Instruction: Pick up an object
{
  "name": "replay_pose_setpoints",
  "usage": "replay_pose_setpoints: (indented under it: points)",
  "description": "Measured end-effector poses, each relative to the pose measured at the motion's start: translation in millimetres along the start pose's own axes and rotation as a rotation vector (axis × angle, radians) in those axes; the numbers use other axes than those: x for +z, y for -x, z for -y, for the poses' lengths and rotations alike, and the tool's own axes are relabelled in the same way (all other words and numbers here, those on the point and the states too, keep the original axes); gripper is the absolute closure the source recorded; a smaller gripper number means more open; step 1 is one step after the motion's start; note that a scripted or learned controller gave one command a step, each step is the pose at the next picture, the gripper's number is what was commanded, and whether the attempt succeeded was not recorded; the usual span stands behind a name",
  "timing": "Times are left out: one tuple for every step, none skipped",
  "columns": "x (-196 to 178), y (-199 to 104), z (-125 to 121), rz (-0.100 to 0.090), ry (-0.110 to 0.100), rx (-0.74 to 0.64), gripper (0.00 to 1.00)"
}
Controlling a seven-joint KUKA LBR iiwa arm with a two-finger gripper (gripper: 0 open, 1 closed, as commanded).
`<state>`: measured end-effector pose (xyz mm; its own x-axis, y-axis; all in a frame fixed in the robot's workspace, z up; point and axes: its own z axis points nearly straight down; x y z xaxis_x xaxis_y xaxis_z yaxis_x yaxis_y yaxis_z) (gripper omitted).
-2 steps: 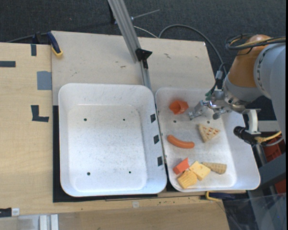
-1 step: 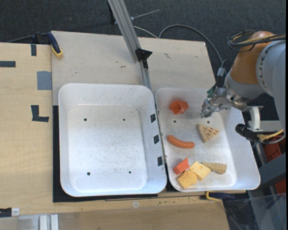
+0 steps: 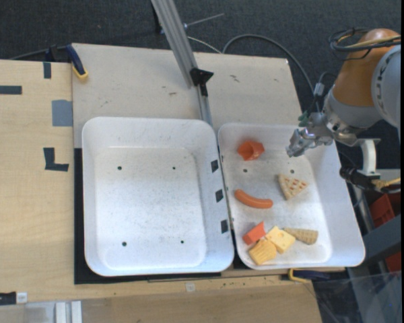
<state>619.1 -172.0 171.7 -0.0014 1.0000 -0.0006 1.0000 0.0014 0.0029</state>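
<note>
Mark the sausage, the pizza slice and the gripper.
sausage (image 3: 254,199), camera view, middle of its length.
pizza slice (image 3: 292,186), camera view, centre of its top.
gripper (image 3: 297,146), camera view, at its fingertips.

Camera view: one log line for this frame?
pincer: over right bin, far edge | held: nothing seen | nearest: pizza slice | left bin: untouched

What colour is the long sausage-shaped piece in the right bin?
Orange-red. The sausage-shaped piece lies near the middle of the right bin, seen clearly in the camera view.
</note>
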Motion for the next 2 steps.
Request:
replay_pose_setpoints:
  points:
    - [-48,-7,-8,0.0,0.001,-0.001,1.0]
    - [-112,-7,-10,0.001,0.004,0.0,1.0]
